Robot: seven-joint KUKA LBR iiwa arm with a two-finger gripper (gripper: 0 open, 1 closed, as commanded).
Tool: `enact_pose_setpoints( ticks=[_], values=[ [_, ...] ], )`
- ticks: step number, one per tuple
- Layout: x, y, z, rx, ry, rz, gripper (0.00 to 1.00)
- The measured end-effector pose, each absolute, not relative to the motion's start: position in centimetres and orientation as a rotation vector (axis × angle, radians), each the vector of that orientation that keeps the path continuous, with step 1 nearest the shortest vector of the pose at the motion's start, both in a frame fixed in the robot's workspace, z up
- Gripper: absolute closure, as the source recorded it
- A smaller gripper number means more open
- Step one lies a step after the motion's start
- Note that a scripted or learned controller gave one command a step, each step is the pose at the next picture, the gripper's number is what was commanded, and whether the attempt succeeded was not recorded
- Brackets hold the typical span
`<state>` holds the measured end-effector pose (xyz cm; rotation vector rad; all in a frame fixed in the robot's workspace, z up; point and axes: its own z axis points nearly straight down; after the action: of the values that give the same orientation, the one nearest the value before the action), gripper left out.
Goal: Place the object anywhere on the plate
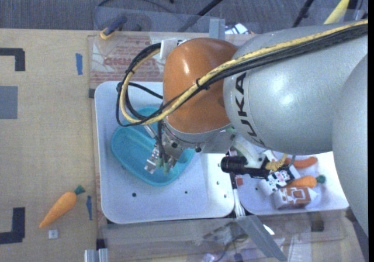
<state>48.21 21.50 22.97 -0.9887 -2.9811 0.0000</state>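
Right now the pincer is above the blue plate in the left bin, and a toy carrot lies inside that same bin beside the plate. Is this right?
Not quite. The pincer is indeed above the blue plate in the left bin, but the toy carrot lies outside that bin, on the wooden bench to its left. The camera view shows it.

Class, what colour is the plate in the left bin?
Turquoise blue, seen in the camera view: plate.
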Motion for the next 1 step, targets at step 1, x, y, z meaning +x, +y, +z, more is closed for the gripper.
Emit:
enact_pose_setpoints(
  ticks=[1],
  values=[
    [48.38,21.42,24.0,-0.994,-2.982,-0.004,1.0]
  ],
)
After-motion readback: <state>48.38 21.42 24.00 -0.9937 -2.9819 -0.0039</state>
